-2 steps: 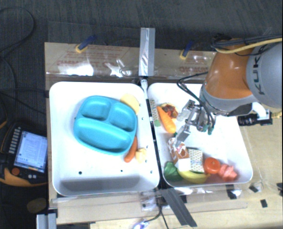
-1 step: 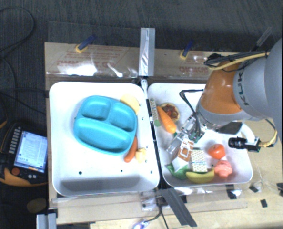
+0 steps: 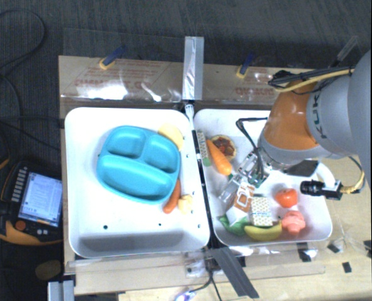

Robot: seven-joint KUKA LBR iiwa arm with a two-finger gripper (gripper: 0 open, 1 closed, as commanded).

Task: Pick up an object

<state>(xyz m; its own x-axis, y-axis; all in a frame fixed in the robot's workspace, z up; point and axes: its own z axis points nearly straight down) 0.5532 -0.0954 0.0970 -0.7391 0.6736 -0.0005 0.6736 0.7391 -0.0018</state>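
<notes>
Tool (image 3: 241, 179) at the end of the grey arm, lowered into the right-hand shallow white bin (image 3: 320, 227) near its middle; whether it is spread or closed, or grips anything, cannot be told. Just beside it towards the bin's front edge lie a small orange-and-white printed carton (image 3: 243, 197) and a checkered white carton (image 3: 260, 211), the likeliest targets. Both are judged light, thin-walled and easily crushed; grasp across the flat faces. An orange toy carrot (image 3: 220, 160) lies near the left wall, a yellow toy banana (image 3: 263, 231) at the front edge. The left-hand bin holds a blue sectioned plastic tray (image 3: 139, 162).
</notes>
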